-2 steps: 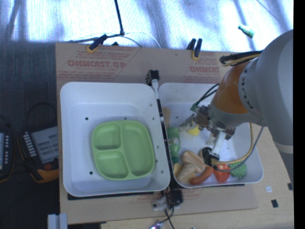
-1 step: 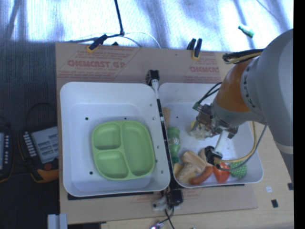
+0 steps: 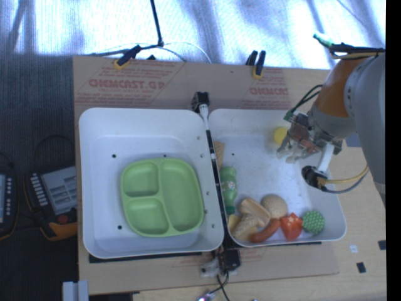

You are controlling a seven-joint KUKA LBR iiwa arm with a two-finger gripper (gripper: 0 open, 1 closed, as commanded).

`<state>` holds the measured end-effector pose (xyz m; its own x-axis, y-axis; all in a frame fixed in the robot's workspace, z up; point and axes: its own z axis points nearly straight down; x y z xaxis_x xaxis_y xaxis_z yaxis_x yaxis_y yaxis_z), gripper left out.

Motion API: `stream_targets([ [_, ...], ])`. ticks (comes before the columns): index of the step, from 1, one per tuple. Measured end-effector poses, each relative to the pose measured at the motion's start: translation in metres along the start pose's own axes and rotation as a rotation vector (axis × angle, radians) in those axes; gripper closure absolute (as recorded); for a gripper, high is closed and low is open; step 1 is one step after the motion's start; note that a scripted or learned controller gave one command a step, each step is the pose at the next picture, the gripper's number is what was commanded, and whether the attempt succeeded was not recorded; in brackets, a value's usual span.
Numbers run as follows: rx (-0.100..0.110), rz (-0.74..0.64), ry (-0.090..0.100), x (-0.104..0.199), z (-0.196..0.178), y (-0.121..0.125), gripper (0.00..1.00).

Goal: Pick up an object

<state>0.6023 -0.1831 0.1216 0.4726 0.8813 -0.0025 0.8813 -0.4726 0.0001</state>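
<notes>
- Hovering low in the right bin (image 3: 338, 221), the pincer (image 3: 293, 147) is looking spread, gripping nothing.
- Sitting just beside its fingers, a yellow object (image 3: 280, 134) is waiting; other food is lying nearer the camera.
- Grasping and lifting are remaining.

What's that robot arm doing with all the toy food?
The robot arm has reached into the right bin from the side. Its hand is low near the bin's far edge, right beside a small yellow object. Nothing can be seen in its grip. The other toy food sits along the near edge: a green ball, a red pepper, a sausage and bread pieces. The left bin holds a green divided plate.
</notes>
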Motion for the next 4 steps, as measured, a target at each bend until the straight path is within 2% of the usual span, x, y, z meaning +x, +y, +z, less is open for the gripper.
stream_targets([
  [1,-0.001,-0.354,0.000,-0.031,-0.081,-0.032,1.00],
  [4,-0.001,-0.355,-0.001,-0.030,-0.109,-0.031,1.00],
])
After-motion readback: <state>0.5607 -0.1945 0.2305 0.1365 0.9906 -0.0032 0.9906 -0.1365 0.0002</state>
